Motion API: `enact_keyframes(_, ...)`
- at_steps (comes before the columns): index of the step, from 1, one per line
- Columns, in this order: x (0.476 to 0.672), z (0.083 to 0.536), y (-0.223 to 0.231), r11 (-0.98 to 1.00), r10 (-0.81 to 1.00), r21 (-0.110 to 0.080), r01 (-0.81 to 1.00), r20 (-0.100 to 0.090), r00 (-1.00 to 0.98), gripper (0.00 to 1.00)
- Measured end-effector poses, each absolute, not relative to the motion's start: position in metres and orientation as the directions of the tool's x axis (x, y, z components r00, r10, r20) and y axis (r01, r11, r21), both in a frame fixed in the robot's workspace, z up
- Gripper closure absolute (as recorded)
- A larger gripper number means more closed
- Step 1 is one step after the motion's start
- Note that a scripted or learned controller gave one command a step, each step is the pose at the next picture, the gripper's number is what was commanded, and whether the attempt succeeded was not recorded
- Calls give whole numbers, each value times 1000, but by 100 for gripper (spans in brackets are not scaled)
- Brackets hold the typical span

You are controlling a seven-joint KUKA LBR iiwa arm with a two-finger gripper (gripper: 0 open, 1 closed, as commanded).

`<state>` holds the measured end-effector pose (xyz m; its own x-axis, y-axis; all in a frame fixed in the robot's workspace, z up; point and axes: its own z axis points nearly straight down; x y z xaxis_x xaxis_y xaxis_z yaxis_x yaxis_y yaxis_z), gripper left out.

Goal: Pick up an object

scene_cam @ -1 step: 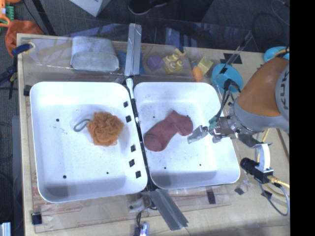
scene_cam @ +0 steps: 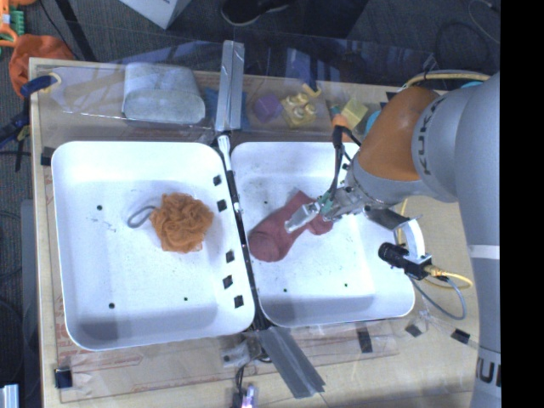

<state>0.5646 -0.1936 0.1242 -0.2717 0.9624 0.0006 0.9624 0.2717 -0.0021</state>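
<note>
Worktop (scene_cam: pixel 127 359), pale wood, bearing two shallow white plastic bins side by side, divided by a black-clipped seam. Left bin (scene_cam: pixel 85 304): one orange tangled yarn-like scrubber (scene_cam: pixel 181 221) with a grey wire loop at its left edge, lying loose near the centre, well apart from the arm. Right bin (scene_cam: pixel 374 300): one maroon soft cloth pouch (scene_cam: pixel 279 232), elongated, slanting from lower left to upper right, resting on the bin floor. End effector (scene_cam: pixel 313 213): metal two-finger type, lowered over the pouch's upper end, apparently positioned there for a grasp at the narrower part; whether clenched or released cannot be told from this angle, nor whether the cloth sits between the fingers. Grey arm with orange band (scene_cam: pixel 404 143): reaching in from the right, wrist angled down toward the pouch. Behind the bins: grey folded cloth (scene_cam: pixel 163 93) and small yellow and purple toys (scene_cam: pixel 289 106), set aside outside the working area.
</note>
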Motion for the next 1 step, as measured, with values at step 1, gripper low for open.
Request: enact_keyframes(1, 588, 93, -211, 100, 995, 2, 995, -1, -100, 0)
